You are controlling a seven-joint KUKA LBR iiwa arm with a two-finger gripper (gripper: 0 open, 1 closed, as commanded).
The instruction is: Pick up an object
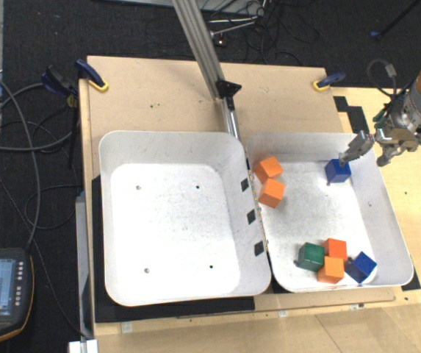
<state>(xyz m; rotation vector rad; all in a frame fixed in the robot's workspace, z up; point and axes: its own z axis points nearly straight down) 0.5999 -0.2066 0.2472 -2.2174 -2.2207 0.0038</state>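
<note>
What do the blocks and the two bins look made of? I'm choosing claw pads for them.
The blocks, such as the orange one and the green one, look like painted wood or hard plastic: flat faces, crisp edges, even matte colour. The bins look like thin moulded white plastic: rounded corners, shallow sloped walls, speckled floor.

Two bins sat side by side on the bench [166, 94], the left bin [114, 219] and the right bin [386, 219] touching along their inner edges. In the right bin, two blocks [270, 181] lay close together near its left wall, toward the back. A single block [337, 170] lay near the back right. A cluster of four blocks [335, 260] lay at the front right, touching one another. The gripper [369, 148] was over the right bin's back right edge, just beside the single block.
</note>
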